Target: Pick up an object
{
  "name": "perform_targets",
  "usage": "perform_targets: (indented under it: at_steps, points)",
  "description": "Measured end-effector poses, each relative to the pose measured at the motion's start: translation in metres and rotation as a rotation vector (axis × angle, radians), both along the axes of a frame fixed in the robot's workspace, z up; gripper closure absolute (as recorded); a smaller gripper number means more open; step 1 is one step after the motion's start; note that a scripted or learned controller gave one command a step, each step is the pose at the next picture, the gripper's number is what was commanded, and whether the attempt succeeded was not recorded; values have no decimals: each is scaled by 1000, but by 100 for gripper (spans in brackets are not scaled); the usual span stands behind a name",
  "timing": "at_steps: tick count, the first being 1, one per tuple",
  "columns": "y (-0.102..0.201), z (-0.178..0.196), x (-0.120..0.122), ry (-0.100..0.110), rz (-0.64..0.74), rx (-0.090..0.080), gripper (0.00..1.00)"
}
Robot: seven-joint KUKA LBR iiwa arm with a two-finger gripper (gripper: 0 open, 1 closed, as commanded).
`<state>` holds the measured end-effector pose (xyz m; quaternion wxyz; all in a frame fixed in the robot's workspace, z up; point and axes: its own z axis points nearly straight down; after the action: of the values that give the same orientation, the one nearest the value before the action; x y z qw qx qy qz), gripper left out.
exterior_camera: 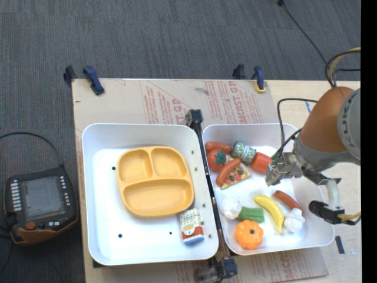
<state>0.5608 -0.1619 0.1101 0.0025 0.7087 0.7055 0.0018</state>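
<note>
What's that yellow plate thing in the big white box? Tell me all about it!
The yellow tray is a divided plate that looks like smooth plastic, with rounded corners and a raised rim. It has three compartments: two small ones at the back and one long one at the front, with nothing in them. It lies flat, turned slightly, in the middle of the left bin. A small carton stands just off its near right corner, close to it.

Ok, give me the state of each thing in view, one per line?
end effector: over the right bin, above its toys, nothing visibly between its fingers
yellow divided plate: flat in the left bin, compartments bare
small carton: left bin, by the plate's lower right corner
banana: lying loose in the right bin
pumpkin: upright
pizza slice: lying flat
sausage: lying loose
</note>
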Motion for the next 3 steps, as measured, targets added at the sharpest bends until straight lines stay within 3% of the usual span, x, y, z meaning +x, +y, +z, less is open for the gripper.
perform_targets:
  at_steps: [1, 2, 3]
  points:
    - [0, 0, 0, 0, -1, 0, 0]
    - [76, -24, -3, 12, 7, 4, 0]
    - [75, -15, -3, 14, 4, 5, 100]
